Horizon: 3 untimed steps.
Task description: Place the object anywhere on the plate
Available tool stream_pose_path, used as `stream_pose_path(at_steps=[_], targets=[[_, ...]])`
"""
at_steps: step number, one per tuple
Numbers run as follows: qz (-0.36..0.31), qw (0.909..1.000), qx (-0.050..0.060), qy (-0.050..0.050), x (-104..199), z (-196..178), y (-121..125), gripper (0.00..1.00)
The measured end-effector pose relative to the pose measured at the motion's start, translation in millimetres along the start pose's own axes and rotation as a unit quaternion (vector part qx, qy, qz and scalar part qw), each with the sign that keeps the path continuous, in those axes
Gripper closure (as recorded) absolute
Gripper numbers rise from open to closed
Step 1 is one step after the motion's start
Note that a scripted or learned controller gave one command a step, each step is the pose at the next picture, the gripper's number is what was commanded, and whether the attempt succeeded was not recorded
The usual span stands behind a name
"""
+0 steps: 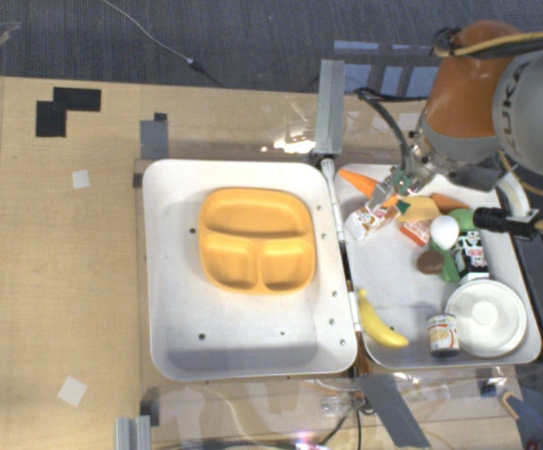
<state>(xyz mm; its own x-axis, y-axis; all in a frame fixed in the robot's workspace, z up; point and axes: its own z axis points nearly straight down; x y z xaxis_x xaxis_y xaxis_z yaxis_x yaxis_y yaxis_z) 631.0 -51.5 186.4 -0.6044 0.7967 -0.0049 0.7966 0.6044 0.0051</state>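
Nearest us lay a banana (pixel 382 320); farther on, the pincer (pixel 395 191) hung over a small packet (pixel 372 219) in the right bin (pixel 393 279), well apart from the yellow plate (pixel 256 240). We could not tell its state. We judged the packet light, crinkly, best pinched across its middle.

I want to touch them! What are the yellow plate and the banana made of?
The yellow plate looks like smooth moulded plastic: even colour, soft sheen, rounded compartments. The banana is probably a plastic toy, uniformly yellow and slightly glossy, though a real one can't be ruled out.
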Motion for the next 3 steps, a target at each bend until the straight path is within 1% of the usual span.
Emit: stream_pose_path(at_steps=[1, 2, 3], targets=[[-0.156, 0.9877, -0.001, 0.001, 104, -25, 31, 1.0], [-0.181, 0.9834, -0.003, 0.001, 172, -69, 49, 1.0], [-0.179, 0.9838, -0.001, 0.001, 170, -67, 48, 0.0]])
